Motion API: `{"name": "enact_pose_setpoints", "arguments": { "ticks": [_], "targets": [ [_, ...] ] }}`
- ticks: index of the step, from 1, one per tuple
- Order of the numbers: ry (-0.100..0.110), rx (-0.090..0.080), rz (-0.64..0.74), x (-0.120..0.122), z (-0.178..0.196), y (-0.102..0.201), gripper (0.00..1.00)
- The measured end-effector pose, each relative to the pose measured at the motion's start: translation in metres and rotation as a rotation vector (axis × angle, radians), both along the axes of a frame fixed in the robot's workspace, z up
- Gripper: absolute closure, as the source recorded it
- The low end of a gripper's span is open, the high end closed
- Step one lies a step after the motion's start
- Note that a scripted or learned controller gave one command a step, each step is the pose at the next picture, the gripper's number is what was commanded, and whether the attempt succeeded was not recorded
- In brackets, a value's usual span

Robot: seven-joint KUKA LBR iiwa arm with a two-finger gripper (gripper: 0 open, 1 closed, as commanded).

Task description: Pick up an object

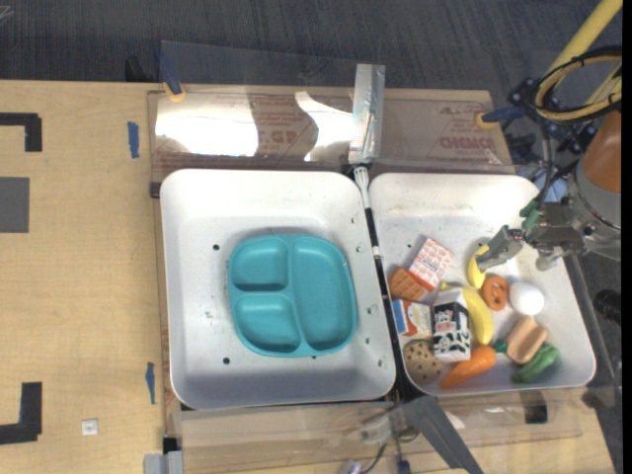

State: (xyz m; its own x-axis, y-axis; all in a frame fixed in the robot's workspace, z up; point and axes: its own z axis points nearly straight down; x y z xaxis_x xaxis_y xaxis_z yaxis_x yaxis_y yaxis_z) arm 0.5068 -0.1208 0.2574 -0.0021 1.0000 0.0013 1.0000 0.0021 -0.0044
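Two white bins on the bench, side by side. In the left bin sits one teal tray with three compartments, dead centre.

Across the divider, the right bin has all its clutter packed into the lower half, from about 9 o'clock round to 4 o'clock. Counting: one cookie at 7 o'clock near the front wall; one croissant at 9 o'clock; one red-and-white carton just above it; one small box below the croissant; one cow-patterned carton at 6 o'clock, touching that box. One carrot lies along the front. One banana runs up through the middle, one orange piece beside it, one white egg at 3 o'clock, one hot dog and one green vegetable at 4 o'clock.

And the gripper — in from the right, hovering over the banana's top end at roughly 2 o'clock. Fingers too blurred; cannot tell whether they are wide or closed, and nothing visibly held.
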Motion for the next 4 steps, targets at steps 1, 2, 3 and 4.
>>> {"name": "enact_pose_setpoints", "arguments": {
  "ticks": [1,2,3,4],
  "targets": [
    [0.005,0.0,-0.273,-0.011,-0.12,-0.028,0.0],
    [-0.008,0.002,0.056,0.027,-0.171,-0.035,0.0],
    [-0.013,-0.001,0.055,0.029,-0.161,-0.037,1.0],
    [-0.01,-0.002,0.205,0.069,-0.171,-0.063,1.0]
  ]
}}
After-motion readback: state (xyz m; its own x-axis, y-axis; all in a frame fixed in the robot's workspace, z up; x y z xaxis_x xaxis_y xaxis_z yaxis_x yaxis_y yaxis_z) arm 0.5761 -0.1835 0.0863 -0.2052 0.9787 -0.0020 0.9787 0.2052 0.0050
